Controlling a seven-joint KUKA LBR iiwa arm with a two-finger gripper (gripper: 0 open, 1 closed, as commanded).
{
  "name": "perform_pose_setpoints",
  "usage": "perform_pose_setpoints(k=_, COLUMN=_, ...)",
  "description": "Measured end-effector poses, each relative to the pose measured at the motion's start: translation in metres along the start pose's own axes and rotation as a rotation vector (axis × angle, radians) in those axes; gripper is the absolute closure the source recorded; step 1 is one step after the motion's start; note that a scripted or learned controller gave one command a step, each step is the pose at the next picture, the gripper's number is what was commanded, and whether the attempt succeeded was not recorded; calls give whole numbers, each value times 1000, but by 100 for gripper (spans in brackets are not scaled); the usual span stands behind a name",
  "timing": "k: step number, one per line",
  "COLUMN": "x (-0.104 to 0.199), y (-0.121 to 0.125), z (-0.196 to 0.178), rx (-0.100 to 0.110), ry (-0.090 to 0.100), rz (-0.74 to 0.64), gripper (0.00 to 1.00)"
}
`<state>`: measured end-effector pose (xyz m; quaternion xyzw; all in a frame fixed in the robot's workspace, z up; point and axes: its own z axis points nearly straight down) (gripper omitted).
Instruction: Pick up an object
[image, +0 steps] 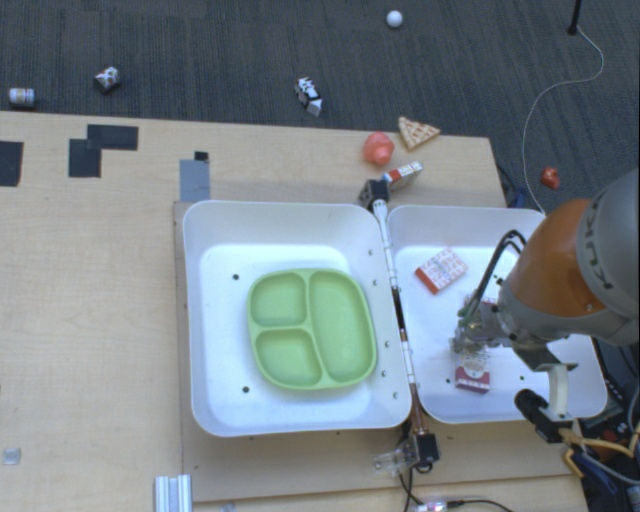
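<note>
Take the right bin as your landmark. Inside it, near its near edge, lies a small red packet. The gripper hangs directly over that packet, on its far side, so close that from this slant you cannot tell whether it touches. How the pincer stands is not readable here: the tip is a dark, blurred cluster. Toward the far side of the same bin lies a red-and-white card, well apart from the gripper.

The packet looks like the likely target, and it lies flat and low against the floor of the right bin. That is your main risk: the pincer may close above it and come up with nothing, or pinch one edge only and let it drop on the lift. The tip also seems offset toward the packet's far edge, so a straight descent could push it aside rather than straddle it.

Left of the right bin, the other bin holds a green tray, out of the way.
</note>
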<state>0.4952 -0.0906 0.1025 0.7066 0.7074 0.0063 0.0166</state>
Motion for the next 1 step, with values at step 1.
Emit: perform_pose_setpoints(k=1, x=0, y=0, z=0, rx=1, ry=0, rz=1, gripper=0)
